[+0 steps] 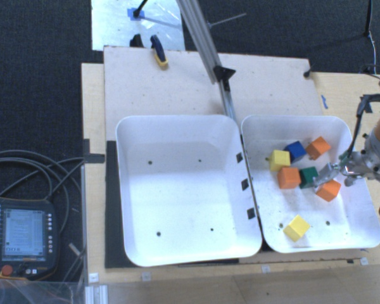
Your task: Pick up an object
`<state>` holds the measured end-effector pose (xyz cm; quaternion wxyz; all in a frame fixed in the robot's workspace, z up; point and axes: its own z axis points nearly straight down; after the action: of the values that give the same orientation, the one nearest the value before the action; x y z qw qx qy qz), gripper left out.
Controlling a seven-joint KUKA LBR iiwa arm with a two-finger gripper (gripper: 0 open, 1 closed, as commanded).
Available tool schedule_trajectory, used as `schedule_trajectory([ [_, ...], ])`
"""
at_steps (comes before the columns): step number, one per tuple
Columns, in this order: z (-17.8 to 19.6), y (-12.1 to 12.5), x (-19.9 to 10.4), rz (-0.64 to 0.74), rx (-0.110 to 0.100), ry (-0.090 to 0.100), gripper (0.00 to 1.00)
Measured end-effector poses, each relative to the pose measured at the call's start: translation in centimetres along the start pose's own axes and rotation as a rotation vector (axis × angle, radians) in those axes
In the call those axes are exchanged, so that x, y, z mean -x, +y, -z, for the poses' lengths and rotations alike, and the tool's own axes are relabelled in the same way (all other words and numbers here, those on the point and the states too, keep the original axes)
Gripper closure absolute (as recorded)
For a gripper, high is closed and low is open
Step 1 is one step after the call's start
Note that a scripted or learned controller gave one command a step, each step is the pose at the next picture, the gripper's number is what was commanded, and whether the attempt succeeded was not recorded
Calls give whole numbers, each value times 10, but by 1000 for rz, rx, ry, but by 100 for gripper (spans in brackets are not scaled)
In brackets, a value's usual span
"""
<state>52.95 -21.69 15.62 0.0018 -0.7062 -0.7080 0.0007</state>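
Claw [326, 176]: reaching in from the right, low over the right bin [367, 233], its tips among the blocks. Whether it is open, closed or gripping cannot be told from this view; the tips are small and merge with the blocks beneath.

Position of work: a green block [308, 175] lies just left of the tips, and an orange block [329, 190] just on their near side; both appear to touch or nearly touch the claw. A second orange block [289, 177] sits against the green one's left side. Further left and far: a yellow block [279, 159], a blue block [296, 149] and a third orange block [318, 147], closely clustered. One yellow block [297, 227] lies well apart, near the bin's near edge. The left bin [133, 246] holds no blocks.

Risks, as judged:
- Crowding. The tips stand between two blocks; closing may catch a corner of each and hold neither.
- Shoving. Any side travel would likely push the green block into its orange neighbour and disturb the cluster.
- Edge grip. A block caught by a corner may slip out on lifting.
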Motion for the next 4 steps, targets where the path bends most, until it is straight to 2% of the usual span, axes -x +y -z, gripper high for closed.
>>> schedule_trajectory([
  [1, -44, 4, 5, -3, 18, -15, 0],
  [2, -31, 5, 6, 0, 22, -15, 100],
  [3, 25, 3, -4, 3, 10, -4, 100],
  [4, 62, 5, -3, 2, 9, -4, 100],
])
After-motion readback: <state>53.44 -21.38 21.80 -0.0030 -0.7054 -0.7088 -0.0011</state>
